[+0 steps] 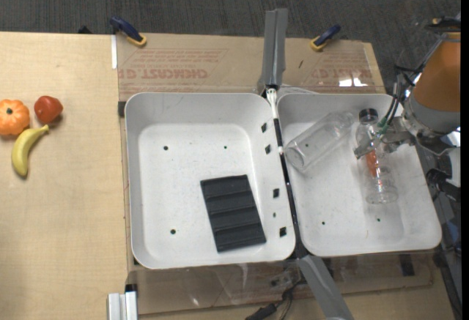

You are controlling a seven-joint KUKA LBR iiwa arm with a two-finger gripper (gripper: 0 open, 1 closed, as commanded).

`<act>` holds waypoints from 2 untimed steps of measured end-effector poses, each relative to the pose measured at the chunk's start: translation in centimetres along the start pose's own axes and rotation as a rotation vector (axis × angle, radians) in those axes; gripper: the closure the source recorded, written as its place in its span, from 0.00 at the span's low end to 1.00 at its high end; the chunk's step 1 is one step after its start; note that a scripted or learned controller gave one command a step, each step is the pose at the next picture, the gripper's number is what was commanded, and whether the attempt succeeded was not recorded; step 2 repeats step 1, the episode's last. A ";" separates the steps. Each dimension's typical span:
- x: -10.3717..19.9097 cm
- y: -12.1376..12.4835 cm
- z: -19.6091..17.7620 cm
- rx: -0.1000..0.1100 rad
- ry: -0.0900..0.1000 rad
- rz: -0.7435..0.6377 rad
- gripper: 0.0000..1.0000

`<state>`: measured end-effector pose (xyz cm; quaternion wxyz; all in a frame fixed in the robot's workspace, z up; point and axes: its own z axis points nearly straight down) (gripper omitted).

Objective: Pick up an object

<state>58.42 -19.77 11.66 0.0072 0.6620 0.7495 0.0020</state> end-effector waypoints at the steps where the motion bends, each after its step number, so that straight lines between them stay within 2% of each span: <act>1: 5.8 4.0 -7.1 0.013 0.008 0.005 1.00; 2: 5.8 4.0 -7.1 0.013 0.008 0.005 1.00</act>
